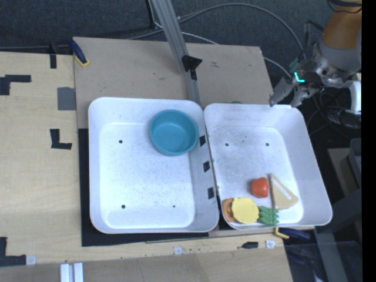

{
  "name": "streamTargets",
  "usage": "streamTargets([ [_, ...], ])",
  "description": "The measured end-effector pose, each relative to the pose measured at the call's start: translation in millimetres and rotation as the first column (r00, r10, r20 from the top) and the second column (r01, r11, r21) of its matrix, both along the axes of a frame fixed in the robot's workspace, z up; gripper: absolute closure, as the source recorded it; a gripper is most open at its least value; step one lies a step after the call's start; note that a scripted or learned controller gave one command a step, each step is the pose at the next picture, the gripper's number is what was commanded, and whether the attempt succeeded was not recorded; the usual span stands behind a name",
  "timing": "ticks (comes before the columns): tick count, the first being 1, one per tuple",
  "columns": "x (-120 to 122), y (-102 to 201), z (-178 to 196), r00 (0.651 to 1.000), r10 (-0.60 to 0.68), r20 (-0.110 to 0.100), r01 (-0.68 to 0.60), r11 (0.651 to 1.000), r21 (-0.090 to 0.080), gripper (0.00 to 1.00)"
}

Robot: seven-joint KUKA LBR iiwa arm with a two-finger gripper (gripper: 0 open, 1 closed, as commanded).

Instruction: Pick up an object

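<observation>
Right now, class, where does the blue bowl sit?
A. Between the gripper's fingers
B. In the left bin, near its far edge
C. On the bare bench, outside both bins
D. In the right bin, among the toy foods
B: the blue bowl rests inside the left bin, toward its far edge, while the small toy foods lie clustered in the near part of the right bin.

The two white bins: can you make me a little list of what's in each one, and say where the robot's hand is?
left bin: one blue bowl, near the far right corner
right bin: a red piece, a yellow piece, a green piece and a tan wedge, bunched at the near edge
gripper: above the right bin's far right corner, holding nothing
</observation>
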State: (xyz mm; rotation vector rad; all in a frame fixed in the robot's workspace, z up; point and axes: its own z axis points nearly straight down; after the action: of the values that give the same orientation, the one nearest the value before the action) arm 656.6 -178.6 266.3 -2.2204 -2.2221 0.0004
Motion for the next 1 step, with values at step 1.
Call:
streamTargets([
  [1,0.0,0.0,-0.1,1.000,0.000,0.000,0.000,1.000,0.000,0.00],
])
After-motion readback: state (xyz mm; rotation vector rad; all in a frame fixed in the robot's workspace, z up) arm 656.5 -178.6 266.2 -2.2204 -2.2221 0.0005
